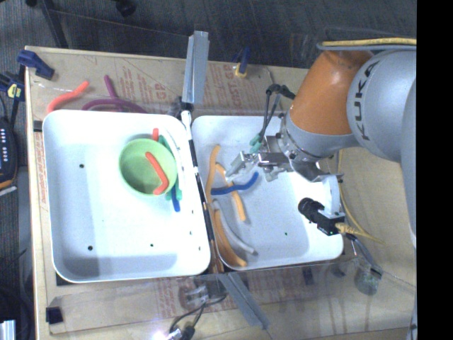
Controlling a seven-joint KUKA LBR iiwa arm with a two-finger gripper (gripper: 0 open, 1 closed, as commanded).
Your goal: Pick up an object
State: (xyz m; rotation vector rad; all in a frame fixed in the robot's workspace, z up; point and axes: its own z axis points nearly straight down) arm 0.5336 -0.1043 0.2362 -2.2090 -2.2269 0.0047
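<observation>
My gripper [245,164] hangs over the middle of the right bin [311,243], reaching in from the right below the orange wrist band. Just under and left of it lies a blue curved piece [236,185]. An orange stick [239,205] lies beside that, and another orange strip [213,163] runs along the bin's left wall. A grey curved piece [237,241] and an orange curved strip [225,246] rest near the bin's front left. I see nothing held in the gripper.
The left bin [85,246] holds a green bowl [139,168] with a red curved piece [160,168] on it and blue and green pieces [174,197] at its right edge. A black cable fitting [316,215] hangs over the right bin's right side. Loose tubes [106,103] lie behind the left bin.
</observation>
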